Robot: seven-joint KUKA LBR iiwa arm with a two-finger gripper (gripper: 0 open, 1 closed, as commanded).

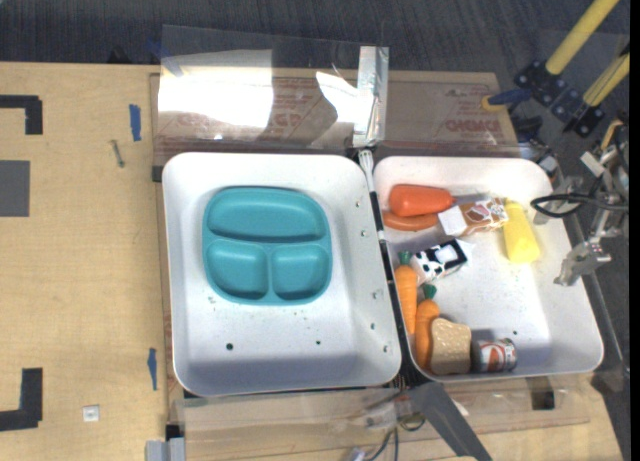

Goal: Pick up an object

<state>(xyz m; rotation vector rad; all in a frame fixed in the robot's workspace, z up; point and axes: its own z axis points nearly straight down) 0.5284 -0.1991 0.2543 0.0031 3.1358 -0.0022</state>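
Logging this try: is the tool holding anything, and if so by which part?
Nothing is held. The tool sits at the right bin's right rim with nothing between its fingers; the toys lie in the bin.

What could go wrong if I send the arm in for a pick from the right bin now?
1. The toys crowd together: the orange carrot, white card and yellow piece touch or nearly touch, so the fingers may catch two things or push one aside.
2. The carrots, bread slice and small can lie against the right bin walls, leaving little room for a finger.
3. The gripper sits over the bin's right rim and could clip it descending.
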